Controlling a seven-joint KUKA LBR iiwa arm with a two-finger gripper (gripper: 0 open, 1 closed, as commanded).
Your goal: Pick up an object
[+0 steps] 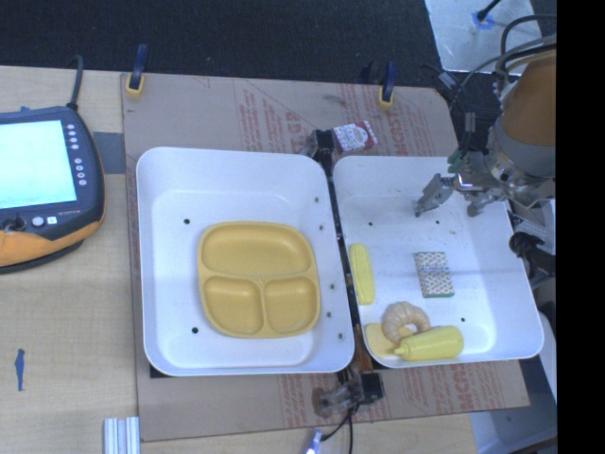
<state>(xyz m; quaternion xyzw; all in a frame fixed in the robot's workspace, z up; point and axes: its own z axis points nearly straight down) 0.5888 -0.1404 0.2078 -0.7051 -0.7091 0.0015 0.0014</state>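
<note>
1. Wooden bench under a sheet of cardboard [274, 112], which is clamped at its far edge; two white bins sit side by side on it. A tablet [43, 183] with a lit screen lies at the far left.
2. Left bin [165, 253] holds a yellow divided plate [257, 279] in its middle.
3. Right bin [388, 183] holds the candidates, all toward its near half: a corn cob [361, 272] along the left wall, a small checked sponge [433, 273] toward the middle, a curled pastry [406, 319] and a yellow tube [430, 344] touching it at the near edge.
4. Gripper [454, 197] hangs over the far right part of the right bin, fingers spread wide, nothing between them. Arm [531, 102] enters from the right.
5. Judged step: approach. Nothing is grasped or lifted; the gripper is well apart from every item.
6. Next move, as I read it: travel nearer, toward the sponge, which lies closest and apart from the other things; line the fingers up across its narrow side, descend, close.
7. Risk: the sponge is flat against the floor, so the fingers may slide over it.
</note>
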